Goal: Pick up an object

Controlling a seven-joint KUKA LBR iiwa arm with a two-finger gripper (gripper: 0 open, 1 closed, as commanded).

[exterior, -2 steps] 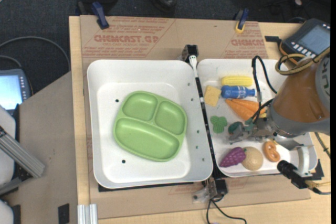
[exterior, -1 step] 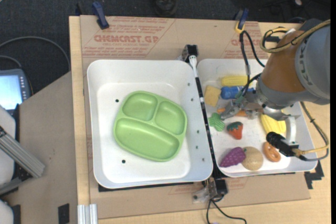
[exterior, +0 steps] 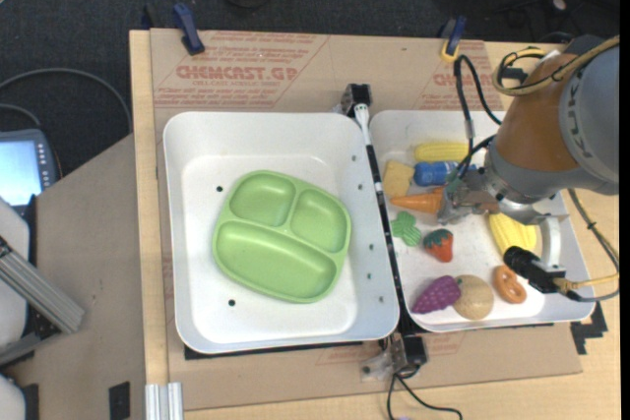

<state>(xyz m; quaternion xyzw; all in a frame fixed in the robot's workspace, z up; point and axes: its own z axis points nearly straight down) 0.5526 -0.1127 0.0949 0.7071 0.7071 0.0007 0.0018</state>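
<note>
Down in the right bin [exterior: 581, 308], the gripper [exterior: 461, 202] sits low among the toy foods, reached in from the right on the grey arm [exterior: 581, 113] with its orange band [exterior: 527, 128]. Whether it is released or clenched cannot be told from this slant; the metal tip is small and partly lost against the clutter.

Just left of that tip, touching or nearly so, lies the orange carrot [exterior: 418, 203]. Above it sit a yellow block [exterior: 398, 178], a blue piece [exterior: 431, 174] and a corn cob [exterior: 440, 151]. Below the tip lie a green leafy piece [exterior: 406, 230] and a red strawberry-like piece [exterior: 439, 245], both near it but apart. A banana [exterior: 512, 233] lies to the right, partly under the wrist. Along the bin's near side rest purple grapes [exterior: 435, 294], a tan potato-like lump [exterior: 473, 297] and an orange ring-shaped piece [exterior: 509, 284].

The left bin [exterior: 187, 241] holds a green divided plate [exterior: 283, 234], well apart from the gripper. Both bins stand on the table [exterior: 246, 74].
</note>
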